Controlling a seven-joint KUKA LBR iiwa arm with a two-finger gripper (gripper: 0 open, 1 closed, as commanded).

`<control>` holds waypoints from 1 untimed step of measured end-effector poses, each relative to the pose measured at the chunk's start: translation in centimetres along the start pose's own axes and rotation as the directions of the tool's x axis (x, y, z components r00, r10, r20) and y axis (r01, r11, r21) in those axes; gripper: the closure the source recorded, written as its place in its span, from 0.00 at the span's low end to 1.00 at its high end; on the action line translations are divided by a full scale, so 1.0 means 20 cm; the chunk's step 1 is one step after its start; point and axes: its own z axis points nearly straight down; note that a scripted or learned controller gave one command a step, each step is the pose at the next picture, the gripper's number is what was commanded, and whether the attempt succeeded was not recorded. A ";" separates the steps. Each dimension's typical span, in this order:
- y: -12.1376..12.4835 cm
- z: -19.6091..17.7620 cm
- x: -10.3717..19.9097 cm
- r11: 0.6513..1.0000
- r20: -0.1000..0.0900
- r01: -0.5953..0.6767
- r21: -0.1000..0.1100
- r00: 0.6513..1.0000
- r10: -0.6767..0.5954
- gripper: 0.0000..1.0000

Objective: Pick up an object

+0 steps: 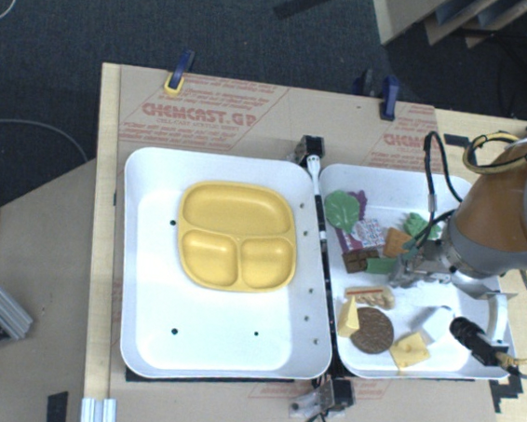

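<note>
Objects sit in the right bin (472,368): green leaf (342,207), purple packet (368,231), brown block (359,260), orange chunk (397,240), green piece (417,223), wafer (368,293), dark cookie (374,330), two yellow cheese bits (410,349). Left bin (140,314) has a yellow tray (237,235), three compartments, nothing in them. Arm (502,216) reaches in from the right, wrist low over the right bin's middle. Gripper (411,265) tip is near the green piece and orange chunk, close to the pile; can't tell if it's spread or pressed together, and nothing visibly pinched. Step looks like the approach/descent onto a target, grasp not yet made. Next move likely needs a clean drop onto one item, probably green piece or orange chunk, then closing and lifting straight up. Pile is crowded, so neighbours may get nudged.
</note>
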 end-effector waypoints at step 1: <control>-0.01 -0.22 0.03 1.000 0.003 0.003 0.002 1.000 -0.003 1.00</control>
